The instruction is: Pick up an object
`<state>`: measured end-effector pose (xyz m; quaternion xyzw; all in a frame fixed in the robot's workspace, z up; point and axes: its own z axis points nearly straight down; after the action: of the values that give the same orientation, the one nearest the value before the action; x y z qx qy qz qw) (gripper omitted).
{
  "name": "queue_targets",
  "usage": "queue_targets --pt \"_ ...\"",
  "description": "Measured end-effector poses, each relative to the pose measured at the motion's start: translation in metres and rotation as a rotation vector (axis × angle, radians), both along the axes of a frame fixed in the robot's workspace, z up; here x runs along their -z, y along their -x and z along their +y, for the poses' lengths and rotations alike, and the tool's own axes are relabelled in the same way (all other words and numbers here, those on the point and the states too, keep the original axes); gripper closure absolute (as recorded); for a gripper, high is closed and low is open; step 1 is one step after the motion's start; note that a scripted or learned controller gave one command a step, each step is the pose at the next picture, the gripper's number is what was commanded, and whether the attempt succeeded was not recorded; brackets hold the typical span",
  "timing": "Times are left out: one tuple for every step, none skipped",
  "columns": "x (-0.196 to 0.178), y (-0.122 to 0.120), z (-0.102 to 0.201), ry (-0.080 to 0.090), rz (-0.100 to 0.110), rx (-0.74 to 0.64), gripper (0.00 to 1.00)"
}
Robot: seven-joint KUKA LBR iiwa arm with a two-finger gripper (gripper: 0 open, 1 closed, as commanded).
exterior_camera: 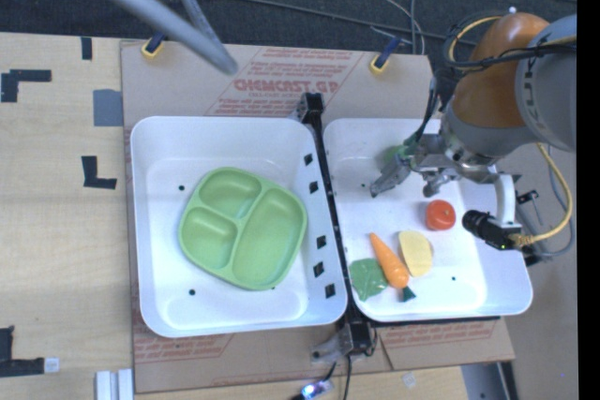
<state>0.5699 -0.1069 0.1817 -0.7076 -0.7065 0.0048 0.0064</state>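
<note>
I'm hanging over the right bin, my gripper low near its back half, jaws spread apart with nothing between them. The pickings sit nearer the front edge: a red tomato just beside my wrist, a pale yellow piece, an orange carrot lying on the slant, and a green leafy piece tucked against the carrot's left side. The tomato looks the cleanest target to me, since it stands apart from the rest. To do it well, I'd centre my fingers either side of it and come straight down, because a round thing will probably roll off if I clip one side. The carrot cluster is crowded, so a grab there risks nudging neighbours. The divider between bins stays left of me. Over in the left bin a green sectioned plate lies well clear.
</note>
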Motion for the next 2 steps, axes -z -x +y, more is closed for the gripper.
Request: queue_targets --pt "-0.008 -0.003 0.000 0.002 -0.013 -0.003 0.00" --pt "0.051 0.004 0.009 0.002 -0.008 -0.003 0.00"
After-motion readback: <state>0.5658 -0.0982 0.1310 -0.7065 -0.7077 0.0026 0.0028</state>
